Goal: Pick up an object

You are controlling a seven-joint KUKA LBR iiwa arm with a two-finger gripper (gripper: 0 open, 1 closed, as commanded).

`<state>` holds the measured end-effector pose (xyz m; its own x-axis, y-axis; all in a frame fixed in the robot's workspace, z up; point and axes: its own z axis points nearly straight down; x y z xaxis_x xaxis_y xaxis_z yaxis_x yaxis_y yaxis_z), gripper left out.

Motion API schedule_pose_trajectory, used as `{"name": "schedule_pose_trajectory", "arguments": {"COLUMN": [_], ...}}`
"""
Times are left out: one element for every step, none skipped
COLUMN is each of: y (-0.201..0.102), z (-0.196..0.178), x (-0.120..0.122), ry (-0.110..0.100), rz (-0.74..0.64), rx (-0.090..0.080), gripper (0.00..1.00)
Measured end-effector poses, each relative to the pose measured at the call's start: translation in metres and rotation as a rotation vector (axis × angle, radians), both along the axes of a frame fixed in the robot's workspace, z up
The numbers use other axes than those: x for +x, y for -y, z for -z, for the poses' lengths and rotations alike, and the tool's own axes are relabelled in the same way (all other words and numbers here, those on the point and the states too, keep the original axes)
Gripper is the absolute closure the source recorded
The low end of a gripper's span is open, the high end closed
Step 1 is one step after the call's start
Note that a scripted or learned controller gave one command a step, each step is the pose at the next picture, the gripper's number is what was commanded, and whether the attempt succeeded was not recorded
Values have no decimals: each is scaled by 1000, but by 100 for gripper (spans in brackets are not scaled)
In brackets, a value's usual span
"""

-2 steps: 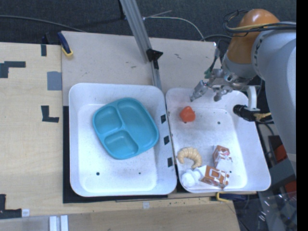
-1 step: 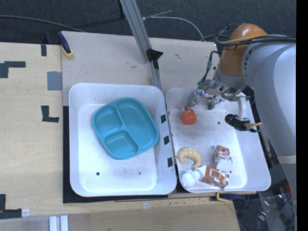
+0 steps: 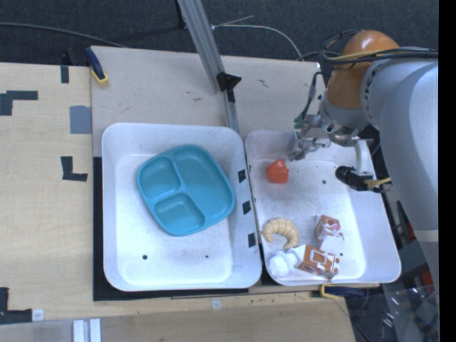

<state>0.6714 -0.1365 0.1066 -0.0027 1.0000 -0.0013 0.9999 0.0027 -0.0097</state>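
In the right bin [image 3: 370,262] a small red object [image 3: 278,172] lies near the far left part. A croissant [image 3: 281,230], a white lump [image 3: 282,263] and two orange-and-white cartons [image 3: 328,230] [image 3: 318,260] lie toward the near side. My gripper [image 3: 298,150] hangs over the bin's far edge, a little right of and beyond the red object. Nothing shows between its fingers.
The left bin [image 3: 121,212] holds a blue three-compartment plate [image 3: 186,189]. A metal pole [image 3: 206,45] slants down to the gap between the bins at the far side. The grey arm [image 3: 406,112] fills the right side above the right bin.
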Motion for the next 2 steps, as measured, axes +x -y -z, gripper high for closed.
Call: {"name": "schedule_pose_trajectory", "arguments": {"y": [-4,-2], "z": [-46,-110], "x": [8,8], "ry": [13,15], "rz": [1,1], "rx": [1,0], "gripper": [100,100]}}
